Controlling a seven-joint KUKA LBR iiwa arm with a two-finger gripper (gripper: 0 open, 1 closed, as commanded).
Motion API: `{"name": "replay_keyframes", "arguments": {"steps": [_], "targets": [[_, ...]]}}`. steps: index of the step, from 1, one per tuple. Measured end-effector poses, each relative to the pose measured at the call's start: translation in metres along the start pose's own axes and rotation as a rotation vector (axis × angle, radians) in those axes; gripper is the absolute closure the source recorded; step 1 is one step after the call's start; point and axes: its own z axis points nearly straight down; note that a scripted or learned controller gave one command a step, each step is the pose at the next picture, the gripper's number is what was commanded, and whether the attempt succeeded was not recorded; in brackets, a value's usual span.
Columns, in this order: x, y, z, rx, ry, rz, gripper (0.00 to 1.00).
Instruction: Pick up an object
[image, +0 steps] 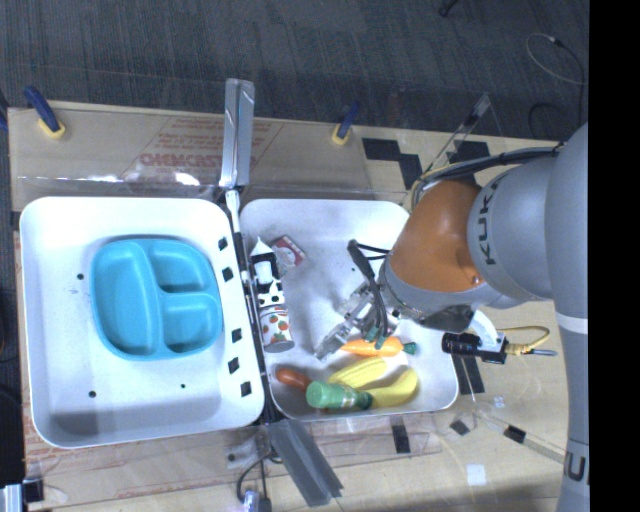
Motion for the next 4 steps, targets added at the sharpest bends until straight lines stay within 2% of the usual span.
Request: {"name": "replay_keyframes", "arguments": {"steps": [1, 2, 3, 4], "targets": [[-0.018, -0.008, -0.001, -0.001, -0.002, -0.001, 0.00], [-0.018, -0.008, -0.001, -0.001, -0.002, -0.001, 0.00], [-0.006, -0.067, -0.001, -0.002, -0.001, -0.211, 0.00], [-0.059, -0.021, -0.001, -0.001, -0.002, 0.025, 0.00]]}}
